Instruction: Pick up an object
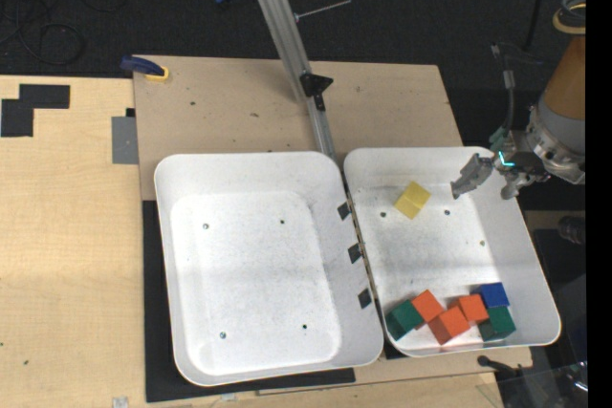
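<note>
Reaching in from the right, the grey arm with its orange band [572, 76] holds its two-finger end effector [490, 175] above the upper right corner of the right-hand shallow white plastic bin [535, 272]. Its two grey fingers [470, 175] stand spread apart, with nothing between them.

A small yellow cube [413, 200] lies tilted on the floor of that bin, in its upper half, to the left of the end effector and apart from it. Along the bin's near edge sits a huddle of blocks touching one another: a dark green block [404, 318] at the left, an orange-red block [427, 305] just beside it, a second orange-red block [448, 326] in the middle, a third [472, 308] to its right, a blue cube [493, 294] at the upper right and another dark green block [497, 328] at the lower right.

The left-hand shallow white plastic bin [182, 205] sits beside the right one on the pale wooden worktop [67, 234]. A slanted silver metal rail [280, 19] rises from behind the gap between the bins.
</note>
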Action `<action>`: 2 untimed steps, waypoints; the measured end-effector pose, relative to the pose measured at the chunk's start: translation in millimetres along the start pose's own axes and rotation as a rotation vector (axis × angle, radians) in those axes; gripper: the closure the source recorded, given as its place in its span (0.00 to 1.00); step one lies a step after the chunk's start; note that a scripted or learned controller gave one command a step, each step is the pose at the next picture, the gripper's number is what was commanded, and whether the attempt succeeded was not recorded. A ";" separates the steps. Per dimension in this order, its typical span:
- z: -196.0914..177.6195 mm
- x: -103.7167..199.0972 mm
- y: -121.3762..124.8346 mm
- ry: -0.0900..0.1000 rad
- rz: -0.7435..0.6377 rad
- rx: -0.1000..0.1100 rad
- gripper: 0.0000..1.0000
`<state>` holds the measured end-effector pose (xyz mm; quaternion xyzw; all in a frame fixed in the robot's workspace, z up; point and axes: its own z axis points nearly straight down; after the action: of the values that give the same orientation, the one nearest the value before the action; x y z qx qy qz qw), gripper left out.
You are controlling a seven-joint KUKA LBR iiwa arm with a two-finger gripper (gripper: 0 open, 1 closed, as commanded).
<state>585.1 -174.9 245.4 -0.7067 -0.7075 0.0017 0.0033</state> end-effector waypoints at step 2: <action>62.0 4.5 2.0 0.000 0.001 0.002 0.00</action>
<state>586.6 -170.3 183.5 -0.7069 -0.7073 0.0024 0.0042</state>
